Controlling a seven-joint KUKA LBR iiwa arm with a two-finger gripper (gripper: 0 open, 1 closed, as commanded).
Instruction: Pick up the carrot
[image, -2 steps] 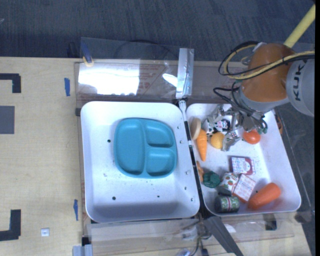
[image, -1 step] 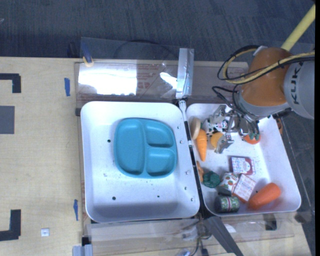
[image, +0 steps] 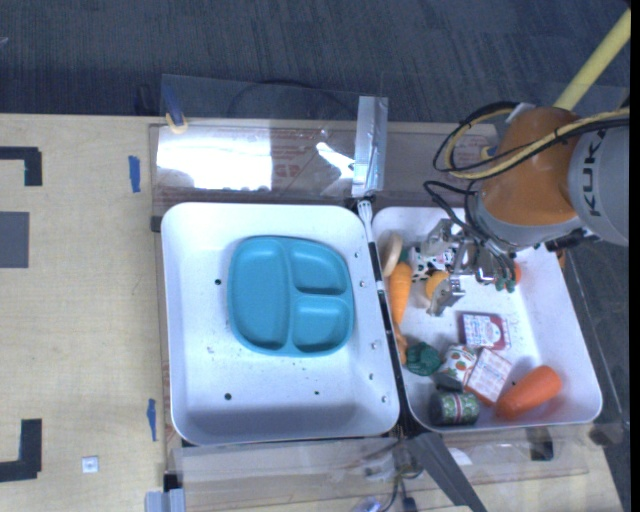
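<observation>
**Closing in on the carrot along the right bin's left wall**

Carrot (image: 399, 290) lying lengthwise against the left wall of the right bin (image: 580, 340), pale stalk end pointing up toward the far rim, orange body tapering toward the near side. Just beside it to the right, a small black-and-white toy (image: 432, 266) and a yellow-orange piece (image: 436, 284). Lower in the bin: a green item (image: 424, 358), a dark can (image: 455, 406), small printed boxes (image: 482, 330), and a larger orange-red vegetable (image: 530, 390) near the right corner. Easy to confuse that last one with the target. Left bin (image: 190, 260) holding a blue divided tray (image: 292, 294).

Best approach, judging from the layout: straddle the carrot across its narrow width, one finger slipped between carrot and bin wall, descent kept vertical to avoid nudging the toy beside it. Tight clearance at the wall likely the main risk.

Hand (image: 462, 268) hanging over the upper middle of the right bin, right of the carrot and apart from it, nothing visibly gripped. Finger spread too cluttered by cables and metalwork to tell. Orange wrist band (image: 530, 165) above, arm reaching in from the right.
</observation>
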